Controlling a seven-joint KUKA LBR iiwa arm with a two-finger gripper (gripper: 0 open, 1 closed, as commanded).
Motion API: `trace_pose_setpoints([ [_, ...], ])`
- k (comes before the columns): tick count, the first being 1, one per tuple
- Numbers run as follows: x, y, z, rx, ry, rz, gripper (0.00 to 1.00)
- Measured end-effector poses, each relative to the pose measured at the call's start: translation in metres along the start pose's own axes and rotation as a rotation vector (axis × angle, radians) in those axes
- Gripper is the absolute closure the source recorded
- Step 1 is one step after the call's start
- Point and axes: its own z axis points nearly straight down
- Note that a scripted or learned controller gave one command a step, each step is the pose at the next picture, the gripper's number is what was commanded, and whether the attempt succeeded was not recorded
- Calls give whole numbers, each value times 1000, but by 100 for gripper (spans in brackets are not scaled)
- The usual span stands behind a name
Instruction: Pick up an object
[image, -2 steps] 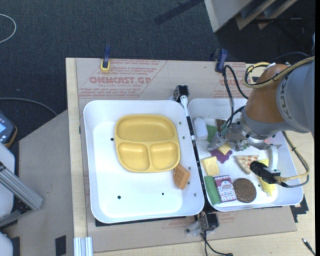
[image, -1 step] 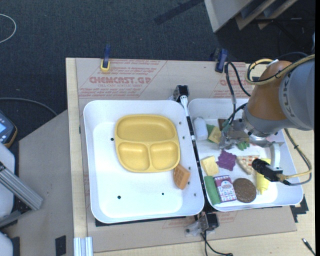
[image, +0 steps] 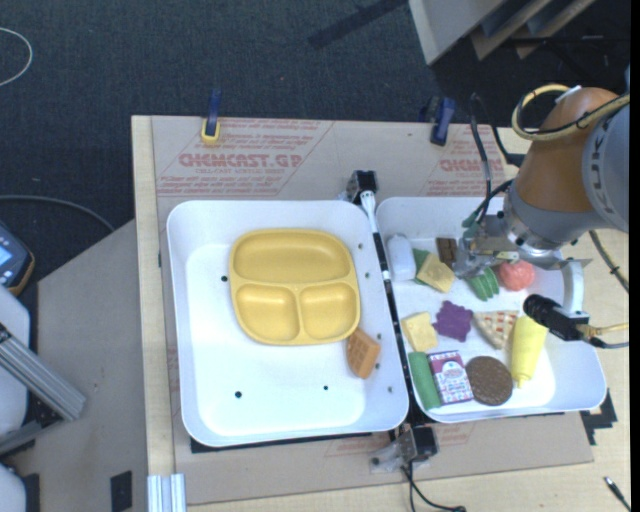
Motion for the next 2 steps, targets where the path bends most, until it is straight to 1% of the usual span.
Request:
trace_pose_setpoints([
  [1,-6,6,-46,-1,0,0,100],
  [2,-7,7,-83,0,0,-1,100],
])
